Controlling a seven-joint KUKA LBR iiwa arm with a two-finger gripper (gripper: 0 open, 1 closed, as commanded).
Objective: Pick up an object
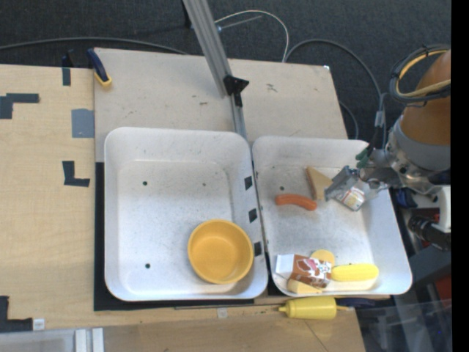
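Note:
My gripper (343, 186) hangs low over the right bin (381, 233), near its far right side. It sits just right of a tan wedge (317, 181). A small pale yellow item (355, 199) lies right beside the gripper's tip; I cannot tell whether they touch. An orange carrot-like piece (296, 202) lies left of the gripper. At the bin's front lie a brown and white packet (308, 271), a round yellow piece (322, 257) and a long yellow piece (355, 273).
The left bin (146, 196) holds a yellow bowl (219, 251) at its front right. A yellow bottle (311, 309) lies on the bench in front of the right bin. A grey pole (212, 39) slants over the far side.

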